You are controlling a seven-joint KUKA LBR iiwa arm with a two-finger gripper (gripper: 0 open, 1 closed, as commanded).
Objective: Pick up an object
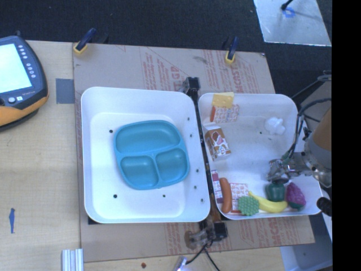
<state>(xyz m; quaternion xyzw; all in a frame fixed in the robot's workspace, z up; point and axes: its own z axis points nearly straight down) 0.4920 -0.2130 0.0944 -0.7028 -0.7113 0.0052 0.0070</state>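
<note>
Camera view shows the gripper point(280, 171) low in the right bin point(254, 145), just above a green toy point(276, 191) lying beside the banana point(269, 205). Its tip is blurred and the arm point(318, 145) is cut off at the right, so whether it is open or closed cannot be told.

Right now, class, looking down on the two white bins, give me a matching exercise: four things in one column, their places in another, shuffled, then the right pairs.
Things:
1. blue divided plate
2. banana
3. hot dog
4. small white object

Places:
A. right bin's near edge, beside the green bumpy ball
B. middle of the left bin
C. right bin's far right part
D. right bin's near left corner

Pairs: 1-B, 2-A, 3-D, 4-C
</note>
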